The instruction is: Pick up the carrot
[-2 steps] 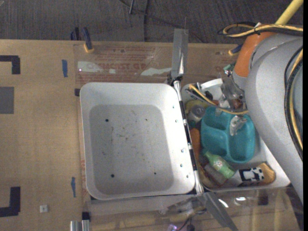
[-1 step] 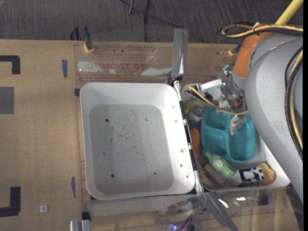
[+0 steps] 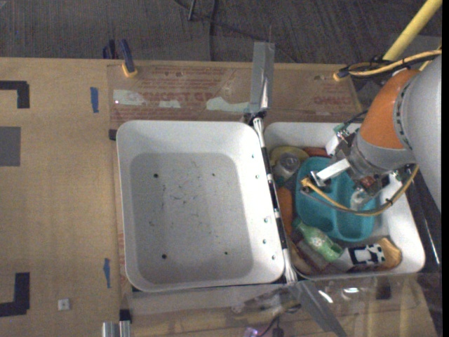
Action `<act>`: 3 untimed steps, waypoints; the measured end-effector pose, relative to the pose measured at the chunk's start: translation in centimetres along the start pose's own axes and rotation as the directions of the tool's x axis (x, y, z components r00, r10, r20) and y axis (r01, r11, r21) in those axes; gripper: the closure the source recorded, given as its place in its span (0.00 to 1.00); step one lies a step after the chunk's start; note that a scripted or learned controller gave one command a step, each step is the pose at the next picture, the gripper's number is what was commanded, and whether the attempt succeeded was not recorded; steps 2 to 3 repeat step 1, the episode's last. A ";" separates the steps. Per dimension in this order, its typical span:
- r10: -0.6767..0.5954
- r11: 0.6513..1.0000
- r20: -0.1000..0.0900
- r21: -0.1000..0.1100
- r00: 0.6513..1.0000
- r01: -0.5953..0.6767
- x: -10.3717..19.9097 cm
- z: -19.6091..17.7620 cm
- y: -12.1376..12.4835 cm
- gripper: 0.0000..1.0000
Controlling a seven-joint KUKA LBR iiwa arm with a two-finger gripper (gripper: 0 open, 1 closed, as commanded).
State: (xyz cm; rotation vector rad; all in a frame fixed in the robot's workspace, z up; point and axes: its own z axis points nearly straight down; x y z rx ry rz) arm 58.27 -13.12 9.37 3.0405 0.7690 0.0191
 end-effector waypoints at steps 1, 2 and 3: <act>-0.018 1.000 0.011 0.009 1.000 0.018 0.1 -5.7 -1.3 0.00; -0.018 1.000 0.011 0.009 1.000 0.018 0.1 -5.7 -1.3 0.00; -0.018 1.000 0.011 0.009 1.000 0.018 0.1 -5.7 -1.3 0.00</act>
